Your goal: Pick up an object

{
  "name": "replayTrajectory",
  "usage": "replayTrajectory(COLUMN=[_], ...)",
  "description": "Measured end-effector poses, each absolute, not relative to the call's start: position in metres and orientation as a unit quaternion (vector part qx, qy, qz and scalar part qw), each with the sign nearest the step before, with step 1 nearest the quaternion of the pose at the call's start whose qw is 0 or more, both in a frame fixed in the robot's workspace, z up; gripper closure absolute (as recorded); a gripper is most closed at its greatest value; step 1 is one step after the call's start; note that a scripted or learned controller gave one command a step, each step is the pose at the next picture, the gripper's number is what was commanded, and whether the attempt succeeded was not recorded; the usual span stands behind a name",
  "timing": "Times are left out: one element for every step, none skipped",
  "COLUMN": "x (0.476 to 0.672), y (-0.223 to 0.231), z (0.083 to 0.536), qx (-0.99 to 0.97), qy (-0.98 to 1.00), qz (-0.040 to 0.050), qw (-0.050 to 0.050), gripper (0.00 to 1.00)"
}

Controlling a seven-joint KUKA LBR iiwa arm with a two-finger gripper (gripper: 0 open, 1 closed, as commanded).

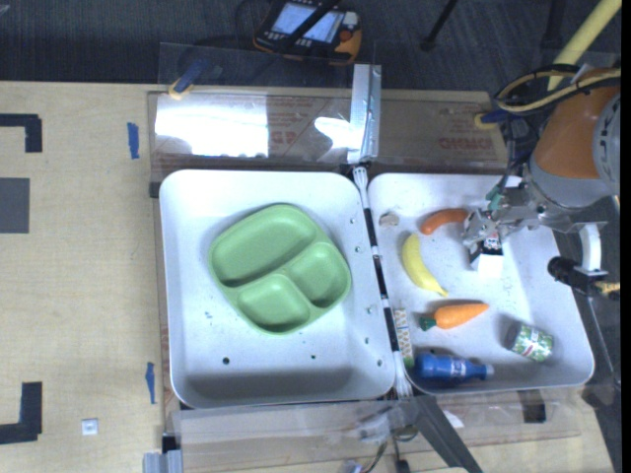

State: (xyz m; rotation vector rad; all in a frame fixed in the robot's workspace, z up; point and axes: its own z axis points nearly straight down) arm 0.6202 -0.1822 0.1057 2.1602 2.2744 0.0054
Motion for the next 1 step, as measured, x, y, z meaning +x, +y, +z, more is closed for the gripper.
replayTrajectory(x=[0.5964], y=[-0.1435], z=[0.1955], qx=[0.697], qy=[0.718], qz=[0.0003], qw=[0.0], gripper=[1.0])
